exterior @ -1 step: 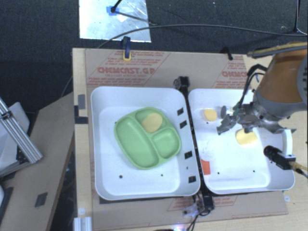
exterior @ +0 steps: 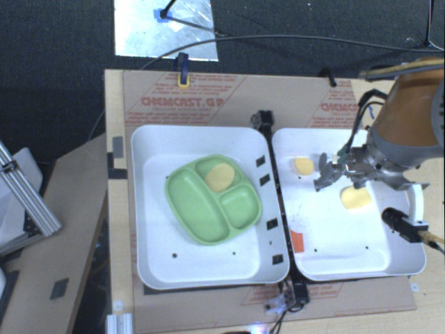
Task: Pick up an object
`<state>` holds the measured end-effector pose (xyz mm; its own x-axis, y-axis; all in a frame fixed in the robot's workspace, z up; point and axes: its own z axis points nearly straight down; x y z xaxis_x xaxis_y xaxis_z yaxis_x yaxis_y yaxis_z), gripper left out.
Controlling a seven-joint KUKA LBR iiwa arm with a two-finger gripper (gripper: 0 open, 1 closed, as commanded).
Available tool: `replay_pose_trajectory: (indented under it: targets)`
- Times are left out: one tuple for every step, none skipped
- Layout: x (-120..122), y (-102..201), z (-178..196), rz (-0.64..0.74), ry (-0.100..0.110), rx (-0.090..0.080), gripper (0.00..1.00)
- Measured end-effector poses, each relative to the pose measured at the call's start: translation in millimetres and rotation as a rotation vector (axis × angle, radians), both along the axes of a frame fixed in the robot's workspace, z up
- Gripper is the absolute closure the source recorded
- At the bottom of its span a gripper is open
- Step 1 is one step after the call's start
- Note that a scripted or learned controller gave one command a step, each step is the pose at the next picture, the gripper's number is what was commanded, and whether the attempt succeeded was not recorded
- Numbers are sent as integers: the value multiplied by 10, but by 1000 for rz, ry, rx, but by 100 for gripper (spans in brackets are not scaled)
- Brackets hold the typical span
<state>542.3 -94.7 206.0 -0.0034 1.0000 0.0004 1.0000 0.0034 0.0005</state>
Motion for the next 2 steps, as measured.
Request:
replay_pose_trajectory:
  targets:
    - [-2,-6,-629,-2,4,0,0]
    - [-5,0,-1152,-2,4,1,0]
